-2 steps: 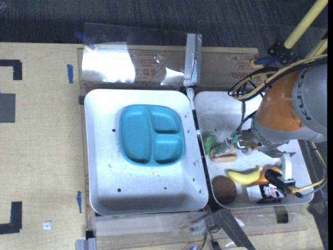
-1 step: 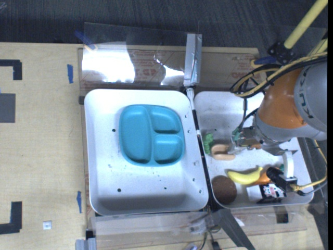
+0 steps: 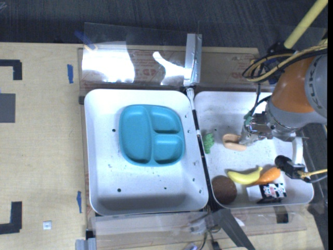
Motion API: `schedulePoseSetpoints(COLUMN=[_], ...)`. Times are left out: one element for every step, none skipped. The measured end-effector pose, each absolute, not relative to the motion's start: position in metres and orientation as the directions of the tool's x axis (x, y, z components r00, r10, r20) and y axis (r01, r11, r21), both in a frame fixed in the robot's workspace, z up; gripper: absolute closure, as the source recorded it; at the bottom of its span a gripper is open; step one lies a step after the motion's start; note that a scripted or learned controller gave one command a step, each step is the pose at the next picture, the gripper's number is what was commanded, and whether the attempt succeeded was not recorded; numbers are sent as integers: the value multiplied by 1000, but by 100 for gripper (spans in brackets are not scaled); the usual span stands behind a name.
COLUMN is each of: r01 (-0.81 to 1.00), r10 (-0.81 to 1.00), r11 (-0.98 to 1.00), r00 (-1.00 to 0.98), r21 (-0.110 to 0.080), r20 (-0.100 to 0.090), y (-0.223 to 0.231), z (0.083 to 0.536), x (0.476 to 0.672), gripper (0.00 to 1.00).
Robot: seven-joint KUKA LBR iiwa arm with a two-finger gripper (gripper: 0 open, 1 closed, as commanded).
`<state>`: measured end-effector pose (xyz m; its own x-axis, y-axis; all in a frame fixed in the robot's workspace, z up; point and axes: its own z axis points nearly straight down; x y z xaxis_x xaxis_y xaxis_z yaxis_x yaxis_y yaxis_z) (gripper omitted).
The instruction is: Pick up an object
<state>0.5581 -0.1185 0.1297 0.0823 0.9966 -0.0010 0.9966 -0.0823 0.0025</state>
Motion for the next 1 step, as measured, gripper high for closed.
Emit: schedulePoseSetpoints(r01=[997], r10=[997], r11=[-82], r00=[82], r21=[1], r20=[-1], y=[-118], z=[129], x=[558], gripper=[0])
